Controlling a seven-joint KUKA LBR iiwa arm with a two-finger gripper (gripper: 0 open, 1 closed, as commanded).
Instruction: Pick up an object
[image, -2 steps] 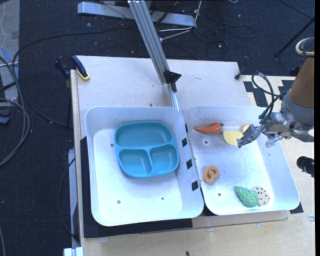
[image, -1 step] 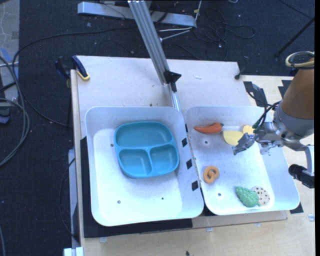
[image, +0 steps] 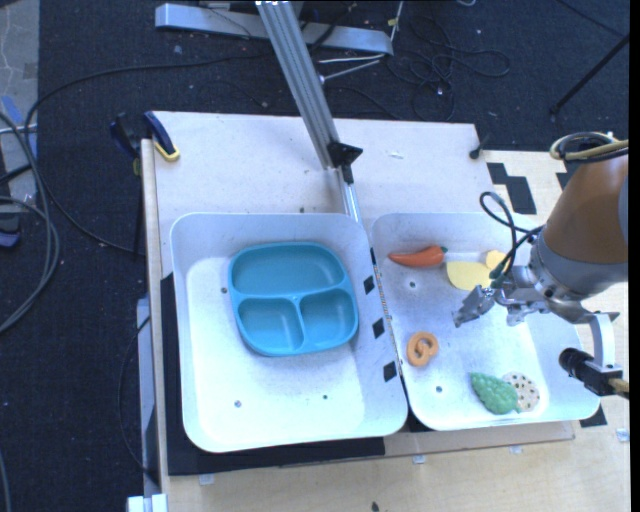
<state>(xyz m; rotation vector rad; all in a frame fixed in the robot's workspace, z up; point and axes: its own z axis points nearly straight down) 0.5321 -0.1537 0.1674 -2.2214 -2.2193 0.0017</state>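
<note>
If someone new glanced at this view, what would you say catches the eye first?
Most striking is the blue divided tray, lying alone in the left bin. Next comes the grey and orange arm reaching in from the right, its gripper hanging over the right bin. Around it lie small bright items: an orange carrot at the far side, an orange ring and a green lump.

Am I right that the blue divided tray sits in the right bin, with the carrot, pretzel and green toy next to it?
Not quite. The blue three-compartment plastic tray sits in the left white bin, alone. The orange carrot, orange pretzel-shaped ring and green leafy toy lie in the right white bin, as the camera view shows.
</note>
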